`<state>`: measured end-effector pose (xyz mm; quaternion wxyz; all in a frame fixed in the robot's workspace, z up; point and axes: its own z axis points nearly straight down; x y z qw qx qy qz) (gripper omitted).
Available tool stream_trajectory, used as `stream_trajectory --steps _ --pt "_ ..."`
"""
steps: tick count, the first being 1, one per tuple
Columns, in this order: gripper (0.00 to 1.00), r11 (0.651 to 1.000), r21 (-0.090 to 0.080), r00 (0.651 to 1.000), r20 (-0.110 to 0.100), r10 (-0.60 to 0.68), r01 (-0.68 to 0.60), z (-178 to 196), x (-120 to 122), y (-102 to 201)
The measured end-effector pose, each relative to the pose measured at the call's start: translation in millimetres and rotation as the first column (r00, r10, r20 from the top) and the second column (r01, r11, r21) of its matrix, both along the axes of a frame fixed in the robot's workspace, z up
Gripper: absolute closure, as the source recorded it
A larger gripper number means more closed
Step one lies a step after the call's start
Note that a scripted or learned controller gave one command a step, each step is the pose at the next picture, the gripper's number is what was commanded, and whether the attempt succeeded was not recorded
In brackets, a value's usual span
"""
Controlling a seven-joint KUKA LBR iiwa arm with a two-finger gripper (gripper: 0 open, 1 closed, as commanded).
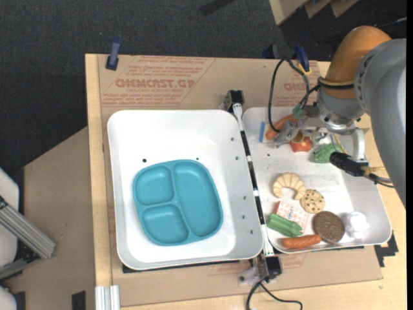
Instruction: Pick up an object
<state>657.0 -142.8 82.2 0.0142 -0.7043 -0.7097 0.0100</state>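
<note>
Camera view: smooth teal three-compartment tray (pixel 178 201)

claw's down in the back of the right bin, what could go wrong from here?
1. The claw sits among a tight cluster, a red piece and a green piece, so it may pinch two or none.
2. It works close to the right bin back wall; fingers could catch it.

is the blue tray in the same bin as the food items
No, the blue tray lies alone in the left bin; the food items are in the right bin.
</note>
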Motion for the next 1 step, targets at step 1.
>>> stream_trajectory --steps 1 --pt "1.00 1.000 -0.006 1.000 0.014 -0.008 0.008 10.4 -0.3 0.2"
